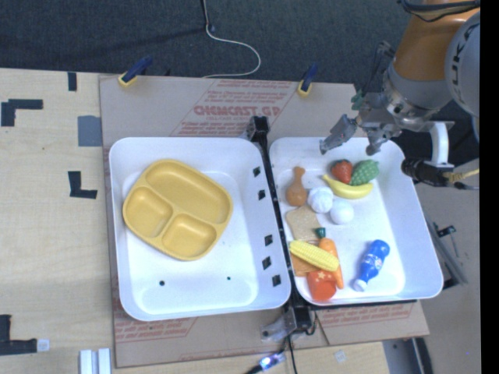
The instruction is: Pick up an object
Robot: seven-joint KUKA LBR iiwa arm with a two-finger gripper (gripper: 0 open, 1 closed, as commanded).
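My gripper hangs open over the far edge of the right bin, its two fingers spread apart with nothing between them. Just below it lie a strawberry, a green vegetable and a banana. Further left and nearer are a chicken drumstick, two white balls, a slice of bread, a corn cob, a carrot, a red pepper and a blue bottle.
The left bin holds a yellow divided plate. Black clips run along the seam between the bins. Cardboard lies under both bins, and a thin cable loops across the dark surface at the back.
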